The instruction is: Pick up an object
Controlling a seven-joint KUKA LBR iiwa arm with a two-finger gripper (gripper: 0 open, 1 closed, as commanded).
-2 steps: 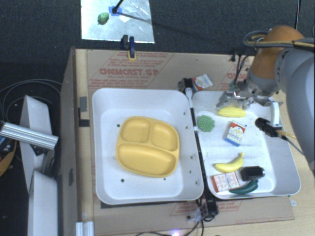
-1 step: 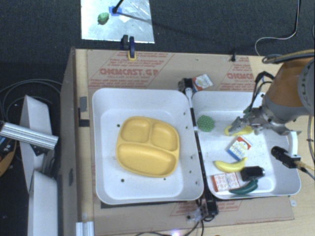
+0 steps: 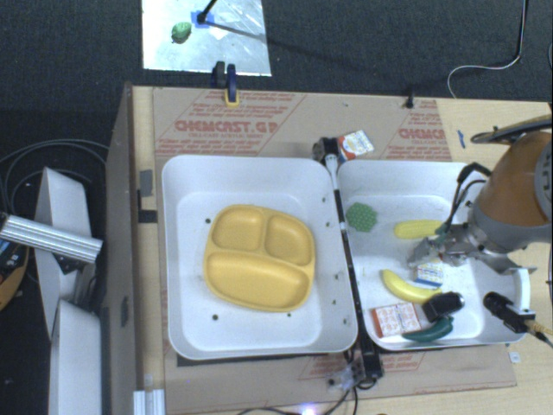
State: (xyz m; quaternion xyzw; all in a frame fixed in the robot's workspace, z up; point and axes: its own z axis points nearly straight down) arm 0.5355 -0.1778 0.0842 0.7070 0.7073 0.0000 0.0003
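Dark carpet all round, with a brown-papered bench (image 3: 259,119) bearing two shallow white bins side by side. Over the right bin (image 3: 389,175), a grey arm with an orange band (image 3: 510,184) reaching in from the right, gripper (image 3: 436,253) low above the bin floor. Cannot tell how the gripper stands. Just beneath it, a small white and blue packet (image 3: 429,274). Just far of it, a short yellow piece (image 3: 418,228); near and left, a banana (image 3: 408,287). Nearer still, a black object (image 3: 441,303), a dark green pepper-like object (image 3: 428,332) and a red and white card (image 3: 396,319). Towards the bin's left wall, a green bumpy ball (image 3: 361,217). In the left bin (image 3: 186,188), a yellow divided tray (image 3: 259,258). On the bench beyond the bins, a small carton (image 3: 355,144).
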